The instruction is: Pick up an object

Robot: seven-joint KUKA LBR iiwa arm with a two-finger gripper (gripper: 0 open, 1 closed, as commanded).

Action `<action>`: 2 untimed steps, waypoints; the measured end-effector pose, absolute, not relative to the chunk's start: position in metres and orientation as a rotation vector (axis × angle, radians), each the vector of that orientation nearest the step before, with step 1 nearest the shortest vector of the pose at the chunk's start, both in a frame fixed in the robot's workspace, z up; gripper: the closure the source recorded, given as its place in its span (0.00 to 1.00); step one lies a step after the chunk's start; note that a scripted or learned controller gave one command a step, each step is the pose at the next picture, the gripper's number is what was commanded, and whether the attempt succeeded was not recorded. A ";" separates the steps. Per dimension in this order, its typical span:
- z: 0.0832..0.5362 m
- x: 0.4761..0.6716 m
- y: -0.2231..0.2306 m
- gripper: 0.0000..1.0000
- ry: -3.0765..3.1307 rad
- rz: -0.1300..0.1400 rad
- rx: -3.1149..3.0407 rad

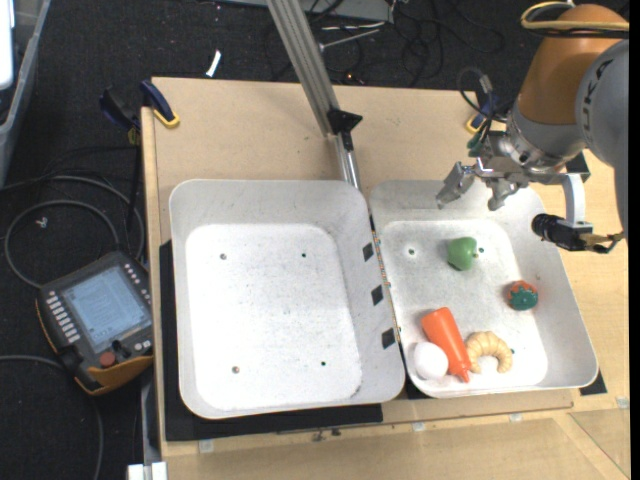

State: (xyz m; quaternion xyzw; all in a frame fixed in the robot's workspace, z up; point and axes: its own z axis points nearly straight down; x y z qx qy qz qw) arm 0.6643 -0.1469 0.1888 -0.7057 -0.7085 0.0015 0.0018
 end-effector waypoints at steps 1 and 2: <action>0.126 0.668 -0.142 0.00 -2.222 0.005 -2.214; 0.141 0.670 -0.143 1.00 -2.228 -0.002 -2.219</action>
